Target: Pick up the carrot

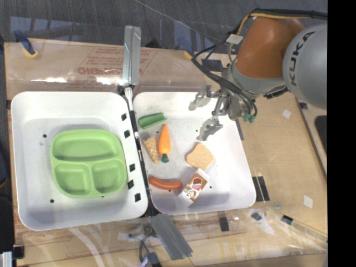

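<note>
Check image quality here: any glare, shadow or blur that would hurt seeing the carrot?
Camera view: carrot is sharp and evenly lit, with little shadow on the right bin. Glare streaks sit on the clear sheet behind the bins, away from it. The gripper looks slightly soft.

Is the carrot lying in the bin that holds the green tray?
No, the carrot lies in the right bin, beside the cracker.

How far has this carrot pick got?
Nothing looks done: the carrot lies in the right bin, beside the cracker. In hand: the gripper hangs over the bin's upper right, jaws apart, holding nothing. Left: reaching the carrot, grasping and lifting it.
</note>
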You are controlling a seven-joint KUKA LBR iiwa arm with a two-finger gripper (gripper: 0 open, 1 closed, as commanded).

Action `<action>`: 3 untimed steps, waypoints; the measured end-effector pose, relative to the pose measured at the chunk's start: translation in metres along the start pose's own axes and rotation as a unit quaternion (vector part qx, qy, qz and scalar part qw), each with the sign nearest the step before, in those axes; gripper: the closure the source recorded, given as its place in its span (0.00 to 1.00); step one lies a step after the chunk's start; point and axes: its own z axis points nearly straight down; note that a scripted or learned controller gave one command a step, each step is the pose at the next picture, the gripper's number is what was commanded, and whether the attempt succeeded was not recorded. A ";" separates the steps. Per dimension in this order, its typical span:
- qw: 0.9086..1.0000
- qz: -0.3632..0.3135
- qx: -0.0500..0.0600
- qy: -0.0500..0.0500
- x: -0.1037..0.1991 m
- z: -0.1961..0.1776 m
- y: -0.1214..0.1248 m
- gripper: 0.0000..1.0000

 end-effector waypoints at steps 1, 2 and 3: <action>1.000 0.001 -0.001 -0.001 -0.047 0.129 0.029 0.00; 1.000 -0.002 0.000 -0.004 -0.049 0.116 0.030 1.00; 0.979 0.202 -0.002 -0.004 -0.049 0.024 0.102 1.00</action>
